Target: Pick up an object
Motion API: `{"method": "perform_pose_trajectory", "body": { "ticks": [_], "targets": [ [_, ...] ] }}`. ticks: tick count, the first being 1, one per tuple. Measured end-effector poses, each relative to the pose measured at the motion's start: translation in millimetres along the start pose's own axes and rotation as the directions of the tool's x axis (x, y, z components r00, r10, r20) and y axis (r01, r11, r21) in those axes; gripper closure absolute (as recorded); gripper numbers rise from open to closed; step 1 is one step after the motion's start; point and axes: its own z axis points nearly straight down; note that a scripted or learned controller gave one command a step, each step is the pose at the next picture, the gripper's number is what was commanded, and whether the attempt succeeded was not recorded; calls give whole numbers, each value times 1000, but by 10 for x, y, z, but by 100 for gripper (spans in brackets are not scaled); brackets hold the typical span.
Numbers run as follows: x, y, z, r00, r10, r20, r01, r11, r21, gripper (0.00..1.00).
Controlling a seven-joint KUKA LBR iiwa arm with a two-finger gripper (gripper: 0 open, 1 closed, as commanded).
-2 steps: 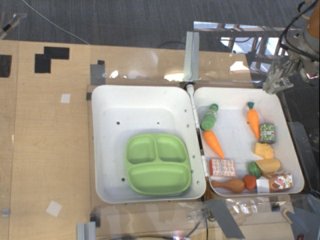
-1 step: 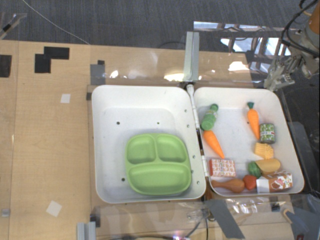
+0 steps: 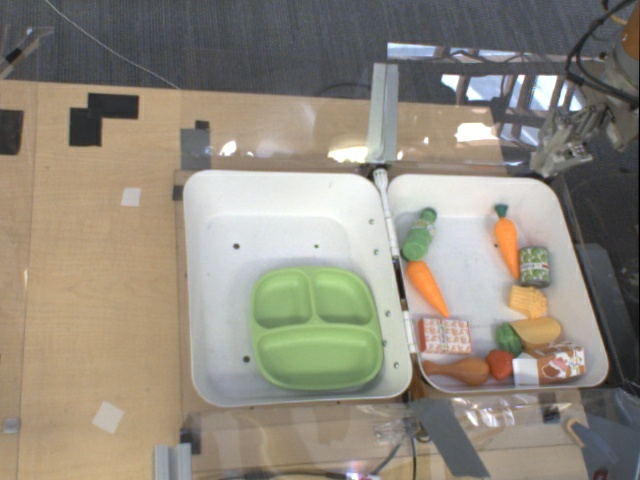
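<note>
Hand (image 3: 562,150) parked beyond the right bin (image 3: 572,230)'s far corner; opening cannot be told. Advise targeting the isolated carrot (image 3: 507,245): descend vertically, straddling its width.

A pale wooden bench (image 3: 90,298) is filling the left and middle, carrying black square markings (image 3: 100,116) near its far edge. Dark grey carpet (image 3: 250,23) is stretching behind it. Clear plastic sheeting (image 3: 300,133) is catching bright glare from overhead light.
</note>
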Motion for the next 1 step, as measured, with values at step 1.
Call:
{"method": "perform_pose_trajectory", "body": {
  "ticks": [1],
  "targets": [
    [-29, -5, -108, 1000, 1, 8, -1, 1000, 2, 100]
  ]
}}
